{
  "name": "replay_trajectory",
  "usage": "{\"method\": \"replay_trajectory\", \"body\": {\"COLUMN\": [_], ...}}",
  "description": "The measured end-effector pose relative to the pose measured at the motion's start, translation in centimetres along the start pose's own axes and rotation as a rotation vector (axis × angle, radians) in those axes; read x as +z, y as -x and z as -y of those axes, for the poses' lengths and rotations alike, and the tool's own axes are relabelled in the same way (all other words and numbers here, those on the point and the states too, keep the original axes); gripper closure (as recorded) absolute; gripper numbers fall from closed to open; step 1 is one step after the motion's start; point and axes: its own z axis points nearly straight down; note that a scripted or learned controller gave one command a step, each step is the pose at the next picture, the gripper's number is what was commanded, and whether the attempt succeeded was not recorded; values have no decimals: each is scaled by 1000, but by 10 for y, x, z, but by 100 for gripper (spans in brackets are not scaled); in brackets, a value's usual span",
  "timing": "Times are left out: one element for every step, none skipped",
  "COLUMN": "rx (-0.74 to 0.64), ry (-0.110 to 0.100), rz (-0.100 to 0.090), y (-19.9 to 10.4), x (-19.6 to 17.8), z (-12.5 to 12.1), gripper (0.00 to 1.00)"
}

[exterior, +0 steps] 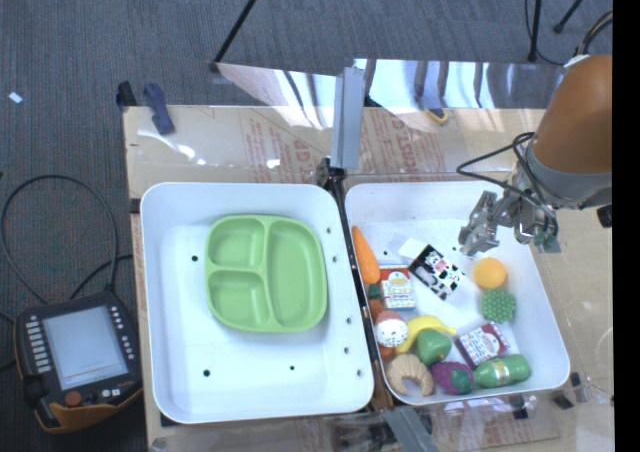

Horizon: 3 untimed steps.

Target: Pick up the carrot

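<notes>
My claw [487,227] hangs over the upper right part of the right bin [556,325], its fingers spread apart with nothing between them. The carrot [365,254] lies against that bin's left wall, well apart from my claw, just above a small carton [398,289]. The green plate [267,273] sits in the left bin [170,340]

2 bins sit side by side on the surface [240,145]: the left bin [170,340] holds a divided plate [267,272] near its middle. In the right bin [545,310], the carrot [365,255] lies along the left wall, with a carton [398,289] just right of it and a patterned box [436,271] further right. The claw [480,230] hangs over the bin's far right part, an orange [490,273] near it, and a banana [428,325] lies toward the near edge.
</notes>
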Motion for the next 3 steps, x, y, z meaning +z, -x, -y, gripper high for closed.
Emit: {"method": "replay_trajectory", "body": {"rx": [-11, 76, 153], "ry": [3, 1, 1], "rz": [12, -20, -2], "y": [-32, -51, -40], "x": [-11, -11, -103], "z": [12, 44, 31], "gripper": [100, 100, 100]}}
